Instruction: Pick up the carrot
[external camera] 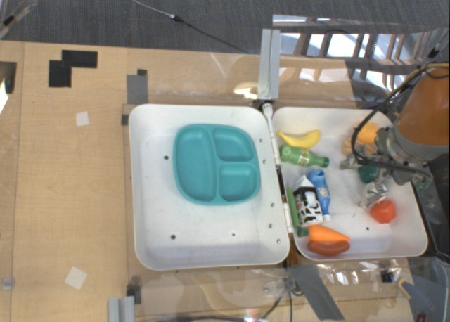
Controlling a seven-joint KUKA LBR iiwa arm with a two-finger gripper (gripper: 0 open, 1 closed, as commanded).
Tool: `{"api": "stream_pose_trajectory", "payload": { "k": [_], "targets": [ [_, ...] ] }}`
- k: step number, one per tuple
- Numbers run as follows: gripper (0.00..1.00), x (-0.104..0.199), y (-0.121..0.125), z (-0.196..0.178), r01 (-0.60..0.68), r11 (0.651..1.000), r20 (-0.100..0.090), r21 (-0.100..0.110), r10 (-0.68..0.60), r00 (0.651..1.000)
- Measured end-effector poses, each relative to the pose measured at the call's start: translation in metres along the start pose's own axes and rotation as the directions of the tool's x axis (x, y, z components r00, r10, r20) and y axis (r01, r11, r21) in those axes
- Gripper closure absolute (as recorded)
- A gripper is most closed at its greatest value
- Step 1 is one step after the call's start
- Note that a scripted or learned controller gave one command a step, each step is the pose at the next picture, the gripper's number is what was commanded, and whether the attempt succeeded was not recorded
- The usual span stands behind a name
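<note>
The carrot (325, 234) is an orange tapered piece lying near the front wall of the right bin (415, 243), with a darker red-orange piece (330, 247) right against its front side. My gripper (376, 192) hangs over the right part of that bin, well to the right of the carrot and slightly behind it. It sits just above and behind a red tomato-like ball (384, 211). Nothing shows in its grasp.
The right bin also holds a yellow banana (299, 138), a green bottle (304, 157), a blue bottle (320, 187), a black-and-white carton (307, 206) and an orange-yellow item (365, 135) beside the arm. A teal divided plate (214, 164) lies in the left bin (151, 243).
</note>
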State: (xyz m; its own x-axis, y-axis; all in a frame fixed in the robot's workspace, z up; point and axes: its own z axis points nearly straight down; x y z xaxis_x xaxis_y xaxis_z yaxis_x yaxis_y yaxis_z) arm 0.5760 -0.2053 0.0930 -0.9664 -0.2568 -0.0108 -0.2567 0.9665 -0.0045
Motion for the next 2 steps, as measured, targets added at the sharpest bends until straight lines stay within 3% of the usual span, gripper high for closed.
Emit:
{"api": "stream_pose_trajectory", "payload": {
  "k": [1,2],
  "targets": [
    [0.0,0.038,0.01,0.003,0.143,0.99,0.004,0.003,-0.143,0.99],
    [0.0,-0.024,-0.005,-0.036,0.082,0.997,0.003,0.001,-0.082,0.997]
  ]
}}
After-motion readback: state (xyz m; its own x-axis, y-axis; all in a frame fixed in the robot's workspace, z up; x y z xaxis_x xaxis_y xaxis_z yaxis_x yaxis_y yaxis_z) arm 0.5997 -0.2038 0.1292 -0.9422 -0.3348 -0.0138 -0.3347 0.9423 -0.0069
